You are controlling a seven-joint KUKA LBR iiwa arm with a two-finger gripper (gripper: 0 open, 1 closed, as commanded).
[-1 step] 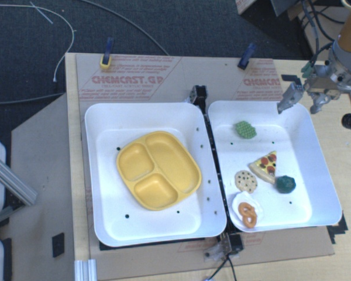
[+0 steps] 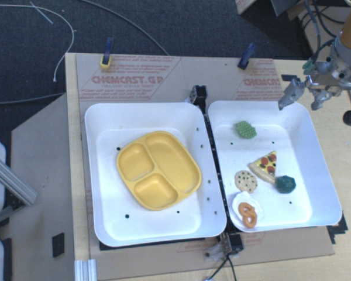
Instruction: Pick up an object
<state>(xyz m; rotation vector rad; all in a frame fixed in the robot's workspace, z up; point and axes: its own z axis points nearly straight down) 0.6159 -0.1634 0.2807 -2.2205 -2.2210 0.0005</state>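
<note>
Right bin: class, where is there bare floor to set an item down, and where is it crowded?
In the right bin, the floor is bare left of the green piece, and along the right wall beyond the pizza slice and the dark green piece. It is crowded near the front left, where the cookie and the pretzel on its small plate cluster.

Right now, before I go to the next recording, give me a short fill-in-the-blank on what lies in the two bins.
1. The yellow divided plate lies in the ____ bin as the camera sees it.
2. The pizza slice lies between the cookie and the dark ____ lump.
3. The pretzel rests on a small ____ dish.
4. The end effector hovers open near the right bin's ____ rim.

Missing words: left; green; white; far
</note>
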